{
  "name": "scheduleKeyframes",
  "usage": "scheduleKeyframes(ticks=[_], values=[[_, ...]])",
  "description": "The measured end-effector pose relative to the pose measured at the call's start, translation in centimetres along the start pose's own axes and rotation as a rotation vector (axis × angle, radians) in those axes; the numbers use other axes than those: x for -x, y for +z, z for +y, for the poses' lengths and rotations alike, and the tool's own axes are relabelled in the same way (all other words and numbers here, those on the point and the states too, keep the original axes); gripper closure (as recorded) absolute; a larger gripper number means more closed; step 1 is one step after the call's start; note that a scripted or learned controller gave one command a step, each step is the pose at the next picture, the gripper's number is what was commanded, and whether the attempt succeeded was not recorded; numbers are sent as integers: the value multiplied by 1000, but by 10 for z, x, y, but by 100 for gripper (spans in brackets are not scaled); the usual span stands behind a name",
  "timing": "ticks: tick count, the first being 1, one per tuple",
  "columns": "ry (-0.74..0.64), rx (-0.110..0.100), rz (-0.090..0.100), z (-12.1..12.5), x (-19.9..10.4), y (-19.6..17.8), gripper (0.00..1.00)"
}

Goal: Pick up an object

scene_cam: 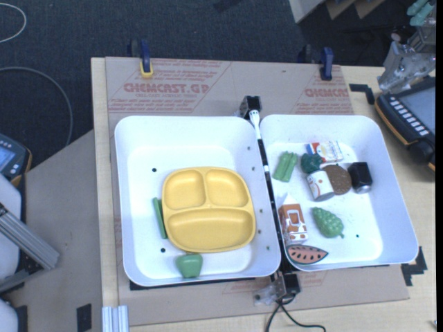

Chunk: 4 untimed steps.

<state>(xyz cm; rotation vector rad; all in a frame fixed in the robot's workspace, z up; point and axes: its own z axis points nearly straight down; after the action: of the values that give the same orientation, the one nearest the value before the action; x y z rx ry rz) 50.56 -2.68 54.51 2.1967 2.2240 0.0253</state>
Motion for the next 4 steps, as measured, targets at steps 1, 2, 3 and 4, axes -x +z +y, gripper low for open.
scheduleKeyframes(ticks=[1,2,3,4], values=[[15,-42,0,-33,5,173,100],[7,-14,0,-27,-42,96,100],[17,-40,0,-37,-3,357,100],[3,-27,3,-34,-95,361,100]])
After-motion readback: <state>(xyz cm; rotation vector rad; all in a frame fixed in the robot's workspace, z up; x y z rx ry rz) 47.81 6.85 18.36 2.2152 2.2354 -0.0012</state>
